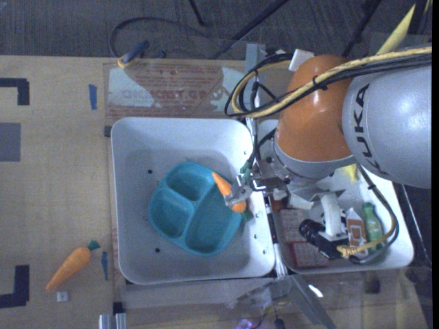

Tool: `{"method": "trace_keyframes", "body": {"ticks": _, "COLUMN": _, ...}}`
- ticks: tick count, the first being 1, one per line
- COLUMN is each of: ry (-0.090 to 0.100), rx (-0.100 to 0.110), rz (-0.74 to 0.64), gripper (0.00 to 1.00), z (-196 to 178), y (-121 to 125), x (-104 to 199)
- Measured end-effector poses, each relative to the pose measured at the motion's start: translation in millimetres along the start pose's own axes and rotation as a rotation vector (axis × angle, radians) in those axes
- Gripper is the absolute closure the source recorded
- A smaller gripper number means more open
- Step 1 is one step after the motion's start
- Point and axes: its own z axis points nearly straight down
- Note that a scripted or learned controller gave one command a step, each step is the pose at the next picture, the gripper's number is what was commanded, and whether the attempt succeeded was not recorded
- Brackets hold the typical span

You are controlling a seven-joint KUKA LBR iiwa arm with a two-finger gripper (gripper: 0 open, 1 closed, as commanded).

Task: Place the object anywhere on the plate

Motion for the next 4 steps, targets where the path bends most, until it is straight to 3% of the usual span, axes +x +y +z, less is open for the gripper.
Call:
{"method": "trace_keyframes", "body": {"ticks": 1, "ry": 0.000, "rx": 0.002, "rz": 0.374, "gripper": 0.00, "z": 28.4, "y": -5.3, "x": 39.6}}
{"method": "trace_keyframes", "body": {"ticks": 2, "ry": -0.001, "rx": -0.002, "rz": 0.505, "gripper": 0.00, "z": -62.3, "y": 2.4, "x": 2.5}}
{"method": "trace_keyframes", "body": {"ticks": 3, "ry": -0.001, "rx": -0.002, "rz": 0.629, "gripper": 0.00, "z": -196.6, "y": 5.6, "x": -63.7}}
{"method": "trace_keyframes", "body": {"ticks": 4, "ry": -0.001, "rx": -0.003, "rz": 0.804, "gripper": 0.00, "z": -196.3, "y": 33.3, "x": -123.4}}
